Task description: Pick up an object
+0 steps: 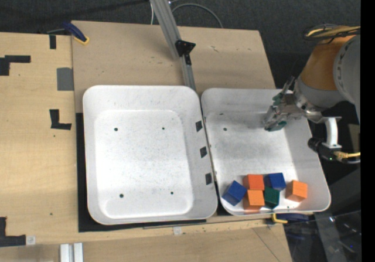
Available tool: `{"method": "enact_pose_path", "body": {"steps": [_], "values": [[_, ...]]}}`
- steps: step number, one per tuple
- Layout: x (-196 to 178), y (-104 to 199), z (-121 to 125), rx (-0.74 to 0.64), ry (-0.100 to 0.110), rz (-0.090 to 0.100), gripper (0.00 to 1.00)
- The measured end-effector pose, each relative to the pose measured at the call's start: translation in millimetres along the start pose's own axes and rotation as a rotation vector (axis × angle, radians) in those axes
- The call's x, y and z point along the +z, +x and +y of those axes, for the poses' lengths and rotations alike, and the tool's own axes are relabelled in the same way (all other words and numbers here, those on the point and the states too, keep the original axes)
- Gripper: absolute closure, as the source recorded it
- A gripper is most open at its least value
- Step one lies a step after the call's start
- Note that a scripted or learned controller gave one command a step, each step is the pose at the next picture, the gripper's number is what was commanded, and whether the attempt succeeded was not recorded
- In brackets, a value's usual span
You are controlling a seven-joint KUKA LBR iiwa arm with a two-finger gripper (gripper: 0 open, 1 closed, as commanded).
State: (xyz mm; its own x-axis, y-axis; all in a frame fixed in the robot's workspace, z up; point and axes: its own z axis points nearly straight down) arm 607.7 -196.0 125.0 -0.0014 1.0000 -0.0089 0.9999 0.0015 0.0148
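While the gripper (274,119) hangs over the right bin (246,149) toward its 1 o'clock corner, whether its fingers are released or clenched cannot be told. Nothing is seen between them.

Right bin, 6 o'clock edge, one cluster: blue block (234,191); orange block (255,181); second blue block (275,180); orange block (255,198); green block (271,197); orange block (297,190), slightly apart at 3 o'clock.

Left bin (140,152): touching the right bin on the worktop (35,138).
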Motion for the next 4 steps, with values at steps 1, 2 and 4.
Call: {"method": "enact_pose_path", "body": {"steps": [1, 2, 4], "values": [[-49.4, 2.9, 11.4, -0.001, 0.01, 0.008, 1.0], [-94.5, 2.7, 13.2, 0.0, 0.011, 0.008, 1.0], [-88.6, 110.8, -15.4, -0.004, 0.017, 0.011, 1.0]]}}
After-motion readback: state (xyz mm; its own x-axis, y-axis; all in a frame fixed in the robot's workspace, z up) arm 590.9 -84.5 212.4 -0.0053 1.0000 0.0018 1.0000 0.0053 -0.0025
